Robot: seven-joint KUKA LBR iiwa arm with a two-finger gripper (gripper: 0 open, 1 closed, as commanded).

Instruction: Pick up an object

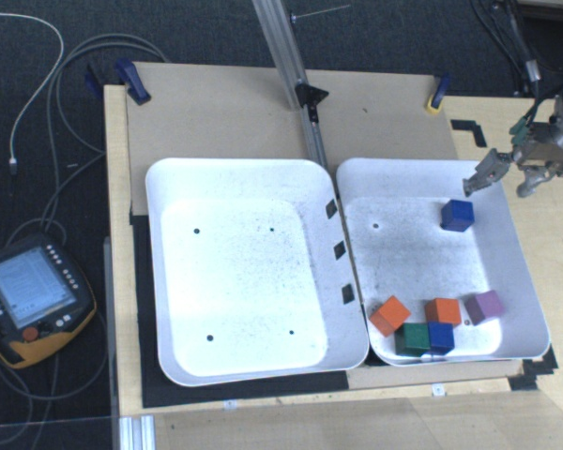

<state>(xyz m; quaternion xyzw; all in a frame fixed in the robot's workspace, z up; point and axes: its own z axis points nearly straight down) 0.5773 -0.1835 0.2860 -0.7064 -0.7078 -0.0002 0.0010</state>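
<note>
My gripper (pixel 505 178) hangs at the right edge of the camera view, over the far right side of the right bin (pixel 507 242). Its two fingers are spread apart with nothing between them. A blue cube (pixel 457 215) lies in that bin, just below and left of the fingertips, apart from them. At the bin's near edge sit an orange cube (pixel 388 314), a second orange block (pixel 443 310), a green cube (pixel 415 337), a small blue cube (pixel 440 337) and a purple block (pixel 485 306).
The left bin (pixel 169 251) stands beside the right one, joined by black clips (pixel 339 248). A metal pole (pixel 281 40) slants down to the bins' far junction. A teach pendant (pixel 28 298) and cables lie on the floor at left.
</note>
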